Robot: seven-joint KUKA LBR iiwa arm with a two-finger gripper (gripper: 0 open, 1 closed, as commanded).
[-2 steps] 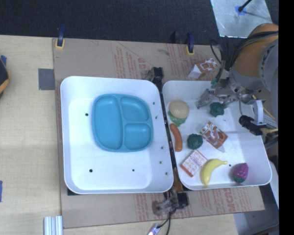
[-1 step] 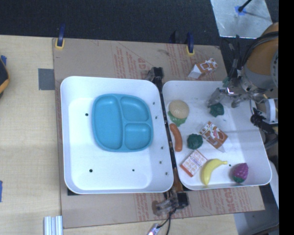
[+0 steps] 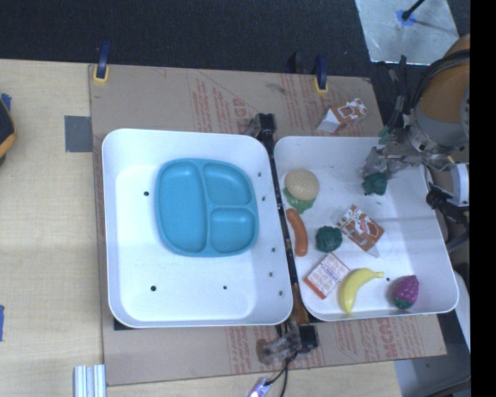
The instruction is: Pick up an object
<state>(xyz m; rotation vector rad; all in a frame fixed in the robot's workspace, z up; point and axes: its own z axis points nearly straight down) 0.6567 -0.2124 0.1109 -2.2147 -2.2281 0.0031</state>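
Nearest the camera, along the front edge of the right bin (image 3: 446, 246), lie a banana (image 3: 357, 286), a red berry (image 3: 405, 291) and a small red-and-white packet (image 3: 326, 275), close together but apart. Farther into that bin sit a second packet (image 3: 361, 227), a dark green piece (image 3: 329, 238), a sausage (image 3: 297, 231) lying along the bin's left wall, and a burger (image 3: 301, 186) behind it. The scatter leaves gaps around most items, which suits a top-down grab.

At the right bin's far right corner the gripper (image 3: 383, 164) hangs low over a dark green lump (image 3: 374, 183). The lump sits just at the fingertips; whether it is pinched or merely touched cannot be told, nor whether the jaws are spread or pressed together. By its position, the arm seems to have chosen this lump as the thing to pick up, perhaps because it stands well apart from the other items.

Left of the right bin, the other bin (image 3: 124, 246) holds a blue divided plate (image 3: 207, 206). A stray carton (image 3: 344, 115) lies on the cardboard just behind the right bin, out of play.
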